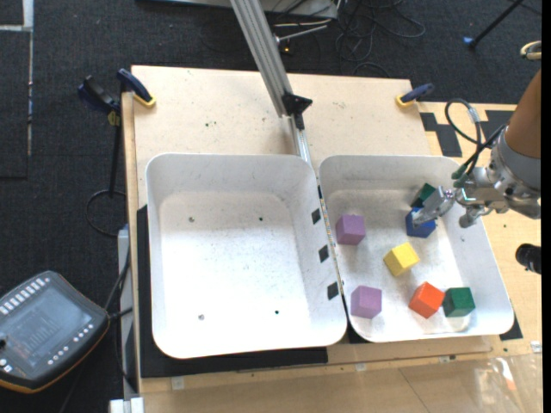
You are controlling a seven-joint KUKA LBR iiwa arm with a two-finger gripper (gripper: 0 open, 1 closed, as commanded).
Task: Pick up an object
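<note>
- jaws (433,206) poised at the right bin's (482,256) two o'clock, over the blue block (420,224), presumably to grasp it
- cannot tell whether apart or clamped

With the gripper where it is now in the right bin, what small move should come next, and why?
Probably a short, straight descent. The two-finger gripper sits right over the small blue cube near the far side of the right white bin. A dark green block lies close behind the cube, so any sideways drift might nudge that one instead.
</note>
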